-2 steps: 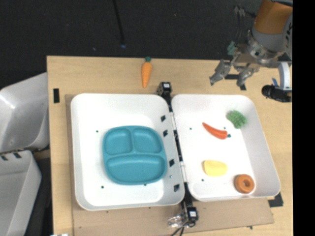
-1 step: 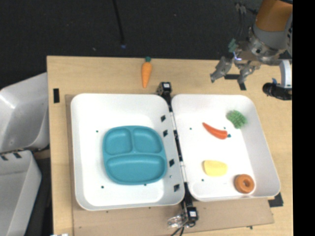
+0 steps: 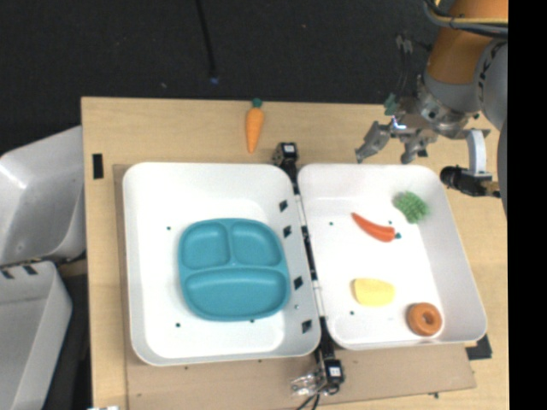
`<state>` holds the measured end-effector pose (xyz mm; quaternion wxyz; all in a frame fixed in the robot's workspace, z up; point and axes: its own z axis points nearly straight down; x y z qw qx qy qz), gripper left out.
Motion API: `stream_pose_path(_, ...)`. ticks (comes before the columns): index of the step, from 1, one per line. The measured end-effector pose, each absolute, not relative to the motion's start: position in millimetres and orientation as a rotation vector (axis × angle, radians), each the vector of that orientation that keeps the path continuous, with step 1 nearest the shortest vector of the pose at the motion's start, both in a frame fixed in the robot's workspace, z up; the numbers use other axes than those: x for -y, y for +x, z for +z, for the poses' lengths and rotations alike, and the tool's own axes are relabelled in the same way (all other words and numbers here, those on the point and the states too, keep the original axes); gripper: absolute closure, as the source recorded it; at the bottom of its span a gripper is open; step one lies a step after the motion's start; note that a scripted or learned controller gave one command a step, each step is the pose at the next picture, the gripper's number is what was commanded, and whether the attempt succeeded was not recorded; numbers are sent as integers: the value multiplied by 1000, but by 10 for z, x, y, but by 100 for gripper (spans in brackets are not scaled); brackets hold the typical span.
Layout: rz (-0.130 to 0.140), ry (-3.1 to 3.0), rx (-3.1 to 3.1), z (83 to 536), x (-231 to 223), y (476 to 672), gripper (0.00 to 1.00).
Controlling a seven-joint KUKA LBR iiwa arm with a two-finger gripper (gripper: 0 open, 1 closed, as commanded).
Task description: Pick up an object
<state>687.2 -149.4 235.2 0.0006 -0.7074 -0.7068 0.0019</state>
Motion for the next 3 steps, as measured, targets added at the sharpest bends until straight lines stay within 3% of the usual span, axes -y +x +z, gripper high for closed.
stream_pose_path(2, 5, -2224, 2218, 1473, 1583, 6849, 0)
stream_pose_path(3, -1, -2229, 2224, 1622, 1593, 6866, 100)
